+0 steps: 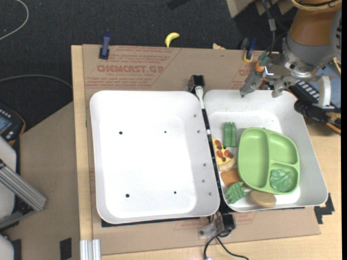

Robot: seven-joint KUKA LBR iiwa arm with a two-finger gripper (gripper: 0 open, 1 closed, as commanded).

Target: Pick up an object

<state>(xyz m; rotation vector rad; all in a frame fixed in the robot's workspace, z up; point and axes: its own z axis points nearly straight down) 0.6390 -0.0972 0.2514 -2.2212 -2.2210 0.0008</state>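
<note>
My gripper (262, 88) hangs above the far rim of the right bin (312, 145), its two grey fingers spread apart with nothing between them. In that bin lies a green divided plate (265, 158) with a green leafy piece (282, 179) in one compartment. Left of the plate are a green ridged piece (229, 134), a pizza-like slice (222, 154), an orange-brown piece (229, 176), another green piece (235, 192) and a tan round piece (263, 199). All of them lie well nearer the front than the gripper.
The left bin (146, 156) adjoins the right one along a black divider strip (207, 140). Both rest on a cardboard sheet (135, 66) held by blue clamps (104, 45). A yellow banana-shaped toy (172, 38) lies beyond the bench.
</note>
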